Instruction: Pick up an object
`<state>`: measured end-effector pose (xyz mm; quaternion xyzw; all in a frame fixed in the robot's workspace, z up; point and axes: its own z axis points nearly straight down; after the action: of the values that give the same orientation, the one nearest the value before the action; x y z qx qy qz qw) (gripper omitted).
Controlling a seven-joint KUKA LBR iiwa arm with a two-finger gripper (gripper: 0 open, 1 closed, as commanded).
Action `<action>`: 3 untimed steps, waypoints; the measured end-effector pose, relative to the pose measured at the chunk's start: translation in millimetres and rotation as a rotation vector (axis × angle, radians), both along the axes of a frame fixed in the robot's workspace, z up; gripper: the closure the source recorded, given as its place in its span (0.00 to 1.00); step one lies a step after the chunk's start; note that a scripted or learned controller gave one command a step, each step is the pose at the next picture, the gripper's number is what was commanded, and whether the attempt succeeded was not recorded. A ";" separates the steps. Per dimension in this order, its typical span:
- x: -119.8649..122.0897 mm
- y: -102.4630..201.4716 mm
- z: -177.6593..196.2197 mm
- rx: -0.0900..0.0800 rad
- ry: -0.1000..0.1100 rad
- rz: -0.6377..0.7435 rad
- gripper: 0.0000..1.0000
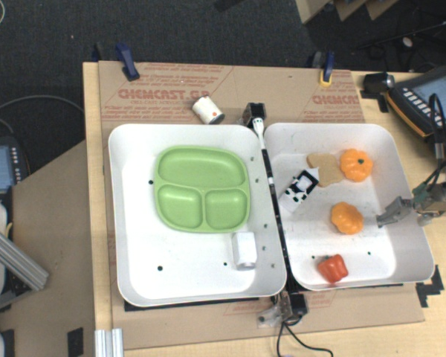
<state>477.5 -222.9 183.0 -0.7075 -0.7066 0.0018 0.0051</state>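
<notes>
The tool [390, 213] hangs low at the right bin's [416, 262] far edge; I cannot tell its grip. The nearest orange fruit [346, 218] lies just beside it. Round and smooth, it may roll off if nudged.

Two bins [126, 199] (two pumpkins [356, 164])
</notes>
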 end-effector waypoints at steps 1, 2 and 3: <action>2.9 -1.7 87.2 -0.010 -0.019 0.003 0.00; 0.0 0.0 -43.5 0.000 -0.001 0.000 0.00; 2.1 -1.2 -26.3 -0.007 -0.013 0.000 1.00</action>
<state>479.6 -224.1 156.7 -0.7075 -0.7067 -0.0003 -0.0017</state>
